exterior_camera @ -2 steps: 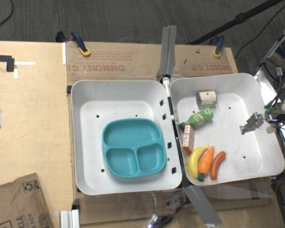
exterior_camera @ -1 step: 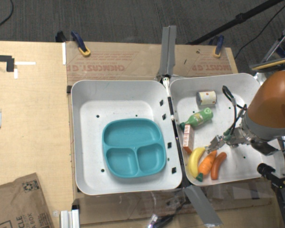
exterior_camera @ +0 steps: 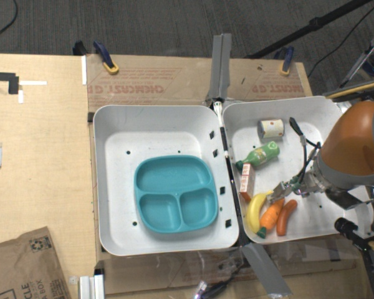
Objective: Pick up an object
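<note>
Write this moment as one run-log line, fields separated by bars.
hand low in right bin, over carrot | banana, sausage beside | teal tray in left bin | nothing lifted

the scene is taken by one fixed camera set above the bench (exterior_camera: 37,167), looking down at a slant rather than straight down. the far edge of the bench lies toward the top of the frame, where a strip of dark floor (exterior_camera: 143,11) is seen, and the near edge lies at the bottom. both white bins are taken in whole: the left bin (exterior_camera: 112,185) near the middle, the right bin (exterior_camera: 311,114) toward the right side. the arm (exterior_camera: 355,148) is seen entering from the right, cut by the frame edge. the camera seems moderately far off, though its height cannot be judged.
</note>
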Robot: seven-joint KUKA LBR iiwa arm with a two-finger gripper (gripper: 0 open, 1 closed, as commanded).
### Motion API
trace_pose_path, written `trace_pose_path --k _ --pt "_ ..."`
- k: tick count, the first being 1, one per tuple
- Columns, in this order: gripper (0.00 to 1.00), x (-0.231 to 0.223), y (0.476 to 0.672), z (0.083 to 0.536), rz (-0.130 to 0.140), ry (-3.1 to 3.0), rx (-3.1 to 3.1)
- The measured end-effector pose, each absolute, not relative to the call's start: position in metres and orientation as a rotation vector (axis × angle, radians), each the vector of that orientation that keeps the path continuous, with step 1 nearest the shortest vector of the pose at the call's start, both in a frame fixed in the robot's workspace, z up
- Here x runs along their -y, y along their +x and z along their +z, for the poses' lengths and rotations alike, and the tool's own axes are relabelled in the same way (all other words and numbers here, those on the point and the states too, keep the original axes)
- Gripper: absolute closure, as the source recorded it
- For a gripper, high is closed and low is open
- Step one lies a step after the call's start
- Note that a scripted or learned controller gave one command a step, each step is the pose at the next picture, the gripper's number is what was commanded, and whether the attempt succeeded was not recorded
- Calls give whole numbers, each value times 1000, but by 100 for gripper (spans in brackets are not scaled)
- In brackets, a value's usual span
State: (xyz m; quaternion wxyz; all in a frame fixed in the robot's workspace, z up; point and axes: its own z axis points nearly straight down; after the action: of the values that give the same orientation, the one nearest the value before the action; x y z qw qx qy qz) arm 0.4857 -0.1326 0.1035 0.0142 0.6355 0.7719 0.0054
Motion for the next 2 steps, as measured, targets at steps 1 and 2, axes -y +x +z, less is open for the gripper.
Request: trace_pose_path --k 1,2 --pt "100 132 487 113 22 1981 -2400" --pt "0 130 489 115 27 1976 -2404"
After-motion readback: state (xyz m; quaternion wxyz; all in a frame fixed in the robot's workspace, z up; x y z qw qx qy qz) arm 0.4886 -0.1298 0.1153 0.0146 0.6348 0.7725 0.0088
